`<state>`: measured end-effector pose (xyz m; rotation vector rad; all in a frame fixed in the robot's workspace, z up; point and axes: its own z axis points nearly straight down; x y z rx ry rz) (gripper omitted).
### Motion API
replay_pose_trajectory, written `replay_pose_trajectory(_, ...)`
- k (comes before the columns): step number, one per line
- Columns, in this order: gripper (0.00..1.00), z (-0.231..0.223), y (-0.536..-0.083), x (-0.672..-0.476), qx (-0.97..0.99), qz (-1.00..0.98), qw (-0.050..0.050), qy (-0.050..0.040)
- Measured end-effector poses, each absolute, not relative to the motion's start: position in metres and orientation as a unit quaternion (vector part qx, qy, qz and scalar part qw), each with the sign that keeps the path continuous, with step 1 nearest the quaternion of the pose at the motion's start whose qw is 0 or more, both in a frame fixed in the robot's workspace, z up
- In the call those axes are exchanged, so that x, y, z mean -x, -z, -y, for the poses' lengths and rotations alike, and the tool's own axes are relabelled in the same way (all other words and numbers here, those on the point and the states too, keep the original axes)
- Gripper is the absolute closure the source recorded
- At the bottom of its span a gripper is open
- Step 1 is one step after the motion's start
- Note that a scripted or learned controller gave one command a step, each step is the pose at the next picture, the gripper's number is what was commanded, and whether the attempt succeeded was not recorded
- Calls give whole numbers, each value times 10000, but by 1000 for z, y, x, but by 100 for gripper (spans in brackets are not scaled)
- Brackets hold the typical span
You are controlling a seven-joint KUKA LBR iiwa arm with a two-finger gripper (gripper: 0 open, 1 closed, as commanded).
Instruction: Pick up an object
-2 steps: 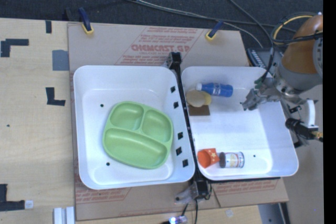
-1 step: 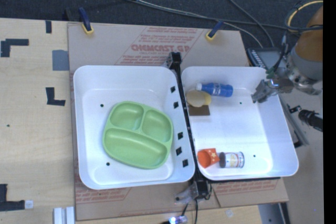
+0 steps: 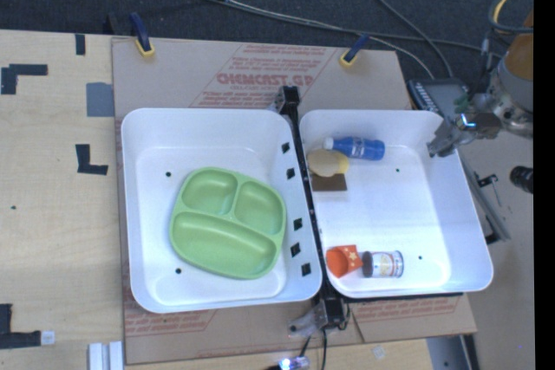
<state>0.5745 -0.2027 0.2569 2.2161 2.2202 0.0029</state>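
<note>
In the right bin [image 3: 451, 195] a blue bottle [image 3: 357, 148] lies on its side near the back left. Just beside it sits a tan rounded object [image 3: 327, 161] on a brown flat piece [image 3: 329, 181]. Near the front left of that bin lies a small jar with an orange cap [image 3: 368, 262]. My gripper [image 3: 446, 143] hovers at the bin's back right rim, apart from all these objects. Nothing shows between its fingers.
The left bin [image 3: 147, 152] holds a green divided plate [image 3: 229, 222]. A black divider [image 3: 299, 186] runs between the bins. Cardboard [image 3: 260, 74] lies under both, held by two clamps at the back. Cables cross the dark floor behind.
</note>
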Motion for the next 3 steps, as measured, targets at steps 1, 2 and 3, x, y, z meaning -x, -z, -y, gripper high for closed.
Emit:
replay_pose_trajectory(1,100,150,-260,-583,-7047,-7095,-2,-6)
replay_pose_trajectory(2,100,92,-245,-594,-7047,-7095,-9,2)
replay_pose_trajectory(3,100,39,-229,-606,-7050,-7092,-12,7)
